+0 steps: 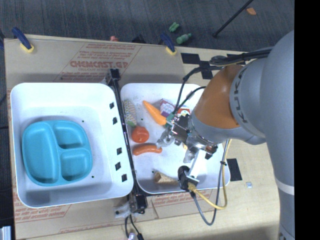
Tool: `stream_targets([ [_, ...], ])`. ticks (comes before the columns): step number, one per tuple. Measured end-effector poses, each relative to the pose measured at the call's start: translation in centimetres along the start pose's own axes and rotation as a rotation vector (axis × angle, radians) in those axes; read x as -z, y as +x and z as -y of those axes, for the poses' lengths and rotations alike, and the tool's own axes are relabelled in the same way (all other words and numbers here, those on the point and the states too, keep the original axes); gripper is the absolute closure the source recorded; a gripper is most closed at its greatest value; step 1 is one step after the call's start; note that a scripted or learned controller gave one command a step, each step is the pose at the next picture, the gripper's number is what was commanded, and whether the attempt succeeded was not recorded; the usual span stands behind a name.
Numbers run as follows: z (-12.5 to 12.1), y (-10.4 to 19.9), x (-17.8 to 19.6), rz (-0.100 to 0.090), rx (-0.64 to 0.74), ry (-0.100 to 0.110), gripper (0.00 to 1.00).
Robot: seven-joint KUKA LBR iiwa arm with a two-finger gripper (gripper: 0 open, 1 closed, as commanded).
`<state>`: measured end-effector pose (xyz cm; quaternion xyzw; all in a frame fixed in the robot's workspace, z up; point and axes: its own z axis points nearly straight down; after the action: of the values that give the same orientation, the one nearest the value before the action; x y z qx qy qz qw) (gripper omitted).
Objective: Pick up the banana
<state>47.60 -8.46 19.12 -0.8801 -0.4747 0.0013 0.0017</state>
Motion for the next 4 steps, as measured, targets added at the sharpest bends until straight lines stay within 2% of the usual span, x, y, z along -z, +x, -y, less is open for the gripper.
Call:
stream_targets([
  [1,4.9,7.5,0.0,0.0,-0.105,0.0,0.0],
  [2,-0.7,-1.1,8.2,0.001,0.037,-0.001,0.0],
  [3,-5.3,-0.3,-4.6,0.001,-0.195,0.003,0.0],
  [4,-3.3,-5.0,-9.2,0.0,-0.331,0.003,0.0],
])
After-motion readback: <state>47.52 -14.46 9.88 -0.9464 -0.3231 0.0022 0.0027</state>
